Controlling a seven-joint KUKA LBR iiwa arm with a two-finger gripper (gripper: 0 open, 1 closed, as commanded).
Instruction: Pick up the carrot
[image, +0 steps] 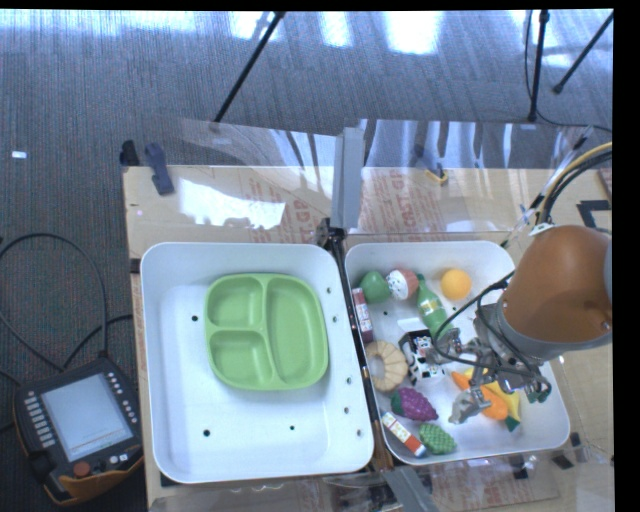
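A robot arm's pincer (487, 397) sits low in the right white bin (490, 250), directly over the orange carrot (492, 404) near the bin's right side. Whether it grips the carrot cannot be told.

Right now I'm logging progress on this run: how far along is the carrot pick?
Done: the end effector has reached the right bin and sits low over the orange carrot. In hand: nothing clearly, since the carrot lies on the bin floor. Left: grasping and lifting it. The green tray is in the left bin.
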